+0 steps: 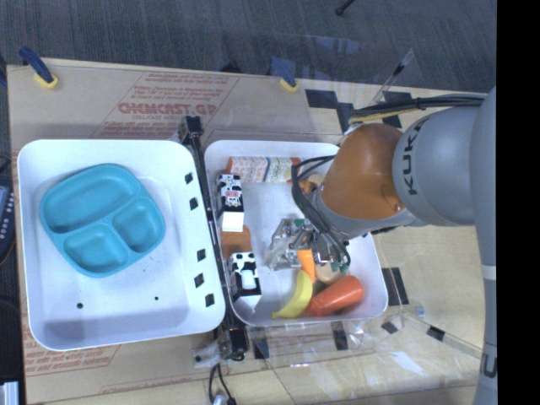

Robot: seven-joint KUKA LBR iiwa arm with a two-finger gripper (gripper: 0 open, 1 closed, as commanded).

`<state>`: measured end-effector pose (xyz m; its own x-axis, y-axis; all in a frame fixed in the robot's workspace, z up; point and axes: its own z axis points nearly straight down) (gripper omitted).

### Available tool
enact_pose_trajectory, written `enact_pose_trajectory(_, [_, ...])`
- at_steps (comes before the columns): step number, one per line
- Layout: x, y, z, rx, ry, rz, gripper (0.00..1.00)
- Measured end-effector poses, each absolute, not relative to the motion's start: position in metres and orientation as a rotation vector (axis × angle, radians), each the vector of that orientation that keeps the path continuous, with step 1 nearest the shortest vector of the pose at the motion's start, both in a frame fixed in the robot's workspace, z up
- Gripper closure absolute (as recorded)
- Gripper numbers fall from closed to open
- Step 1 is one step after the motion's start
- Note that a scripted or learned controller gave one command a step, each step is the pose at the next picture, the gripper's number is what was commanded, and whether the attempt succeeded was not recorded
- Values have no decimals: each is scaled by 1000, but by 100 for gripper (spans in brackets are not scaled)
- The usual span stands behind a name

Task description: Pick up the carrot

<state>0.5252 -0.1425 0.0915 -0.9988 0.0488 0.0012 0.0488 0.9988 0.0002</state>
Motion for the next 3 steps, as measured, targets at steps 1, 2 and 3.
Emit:
enact_pose_trajectory(1, [528,-140,103,-61,-3143,0,100])
enact_pose_trajectory(2, [516,-37,196,39,-3152,-4,100])
enact_pose_trajectory(3, [484,-101,260,-8,-3150,5,100])
